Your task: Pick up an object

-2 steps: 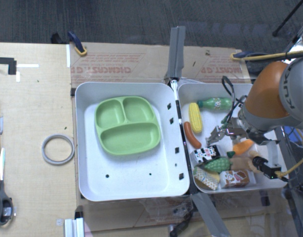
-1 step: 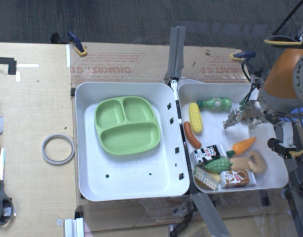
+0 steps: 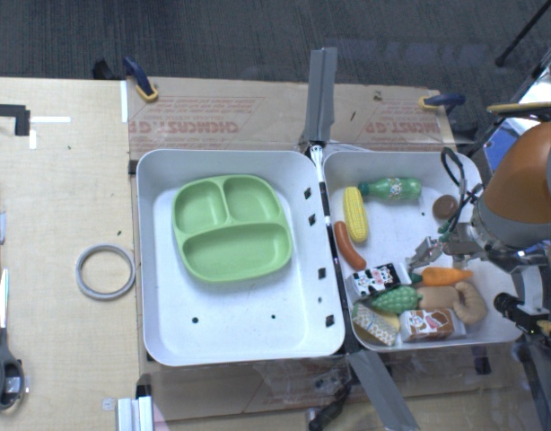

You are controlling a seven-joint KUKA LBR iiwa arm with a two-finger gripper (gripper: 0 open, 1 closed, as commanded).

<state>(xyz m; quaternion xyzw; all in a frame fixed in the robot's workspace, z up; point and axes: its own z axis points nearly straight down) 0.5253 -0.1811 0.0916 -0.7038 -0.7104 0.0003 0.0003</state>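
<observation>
The gripper (image 3: 425, 251) hung low over the right bin (image 3: 397, 155), its fingers slightly parted with nothing between them. Its tips stood just above the carrot (image 3: 448, 277), which lay on its side near the bin's right wall, beside the pine cone (image 3: 394, 298) and above the bread roll (image 3: 469, 302).

The carrot appeared to be a light, rigid plastic toy (likely smooth and inclined to roll). In my judgement it should be taken across its thick middle, fingers either side of its length, since the tapered end would slip out.

Other items lay crowded nearby: a milk carton (image 3: 377, 280), a small box (image 3: 432, 324), a cookie (image 3: 376, 330), a sausage (image 3: 349, 244), a corn cob (image 3: 355, 214), a green bottle (image 3: 391, 189) and a brown ball (image 3: 444, 206). The left bin (image 3: 168, 330) held a green divided plate (image 3: 232, 227).

The arm's orange band (image 3: 525, 178) covered the bin's far right corner, and the wrist hid whatever sat beneath it. The fingertips were small and blurred, so their exact gap was hard to judge.
</observation>
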